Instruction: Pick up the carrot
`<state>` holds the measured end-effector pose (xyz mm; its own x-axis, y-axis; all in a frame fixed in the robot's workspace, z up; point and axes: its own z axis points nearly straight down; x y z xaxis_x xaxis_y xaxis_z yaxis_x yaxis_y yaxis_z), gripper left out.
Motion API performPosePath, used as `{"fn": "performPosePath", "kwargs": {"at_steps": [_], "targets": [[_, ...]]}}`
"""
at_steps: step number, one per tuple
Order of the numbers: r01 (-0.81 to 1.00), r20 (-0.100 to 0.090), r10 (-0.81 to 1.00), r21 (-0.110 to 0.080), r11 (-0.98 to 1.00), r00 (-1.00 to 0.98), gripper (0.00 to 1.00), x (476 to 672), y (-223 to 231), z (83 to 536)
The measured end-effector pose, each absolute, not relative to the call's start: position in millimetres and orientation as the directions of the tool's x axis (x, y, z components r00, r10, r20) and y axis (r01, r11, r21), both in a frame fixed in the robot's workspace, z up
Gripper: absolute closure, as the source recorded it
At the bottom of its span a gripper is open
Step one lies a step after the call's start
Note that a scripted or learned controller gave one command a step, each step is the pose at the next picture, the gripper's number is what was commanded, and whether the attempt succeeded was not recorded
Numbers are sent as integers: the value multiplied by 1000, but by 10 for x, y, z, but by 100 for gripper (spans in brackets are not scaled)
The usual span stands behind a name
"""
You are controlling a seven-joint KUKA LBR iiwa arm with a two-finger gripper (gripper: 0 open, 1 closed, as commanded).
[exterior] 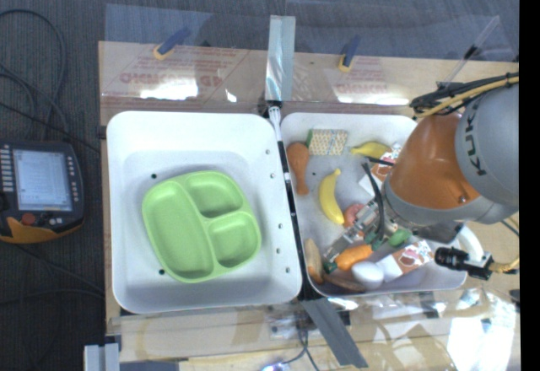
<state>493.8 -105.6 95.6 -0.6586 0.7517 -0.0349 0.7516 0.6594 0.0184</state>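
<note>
Carrot (353, 256) lies at near end of right bin (297, 192), among other toy food. Gripper (364, 230) low over it, just beside; cannot tell pincer state. Banana (330, 196) farther back. Green divided plate (202, 224) sits in left bin (126, 158).

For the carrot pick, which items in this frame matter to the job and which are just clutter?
Part of the job:
- carrot, lying near the front of the right bin
- hand, low over the bin next to the carrot

Just lying about:
- banana
- cracker
- green divided plate in the left bin
- teach pendant left of the bench
</note>
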Motion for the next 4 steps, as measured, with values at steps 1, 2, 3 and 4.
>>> {"fn": "performPosePath", "kwargs": {"at_steps": [1, 2, 3, 4], "targets": [[751, -53, 752, 27, 659, -657, 100, 4987, -1077, 1093], [751, -51, 752, 26, 659, -658, 0, 4981, -1075, 1085], [764, -26, 764, 18, 645, -644, 0, 4925, -1035, 965], [766, -49, 766, 27, 643, -641, 100, 4980, -1071, 1091]]}}
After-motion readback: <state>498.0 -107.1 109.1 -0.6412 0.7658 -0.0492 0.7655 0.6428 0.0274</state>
